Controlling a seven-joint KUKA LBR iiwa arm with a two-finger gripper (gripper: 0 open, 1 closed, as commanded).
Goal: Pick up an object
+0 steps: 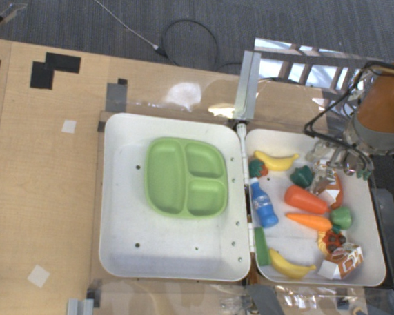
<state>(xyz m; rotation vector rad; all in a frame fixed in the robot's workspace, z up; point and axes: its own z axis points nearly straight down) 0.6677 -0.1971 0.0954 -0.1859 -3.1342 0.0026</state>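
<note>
The right bin (376, 259) holds a heap of toy food and small items. A yellow banana (274, 159) lies at its back left, a dark green piece (301, 176) beside it. Below those lie a red-orange pepper (305, 198) and an orange carrot (308, 221), with a green round piece (341, 217) to their right. A blue bottle (264, 206) lies along the left wall, and a second banana (288, 265) lies at the front. My gripper (329, 171) hangs over the bin's back, just right of the dark green piece, with nothing seen between its fingers.
The left bin (116, 242) holds a green divided plate (185, 177). A red-and-white packet (343, 257) sits in the right bin's front right corner. The arm with its orange band (389, 102) comes in from the upper right. A metal frame (248, 89) stands behind the bins.
</note>
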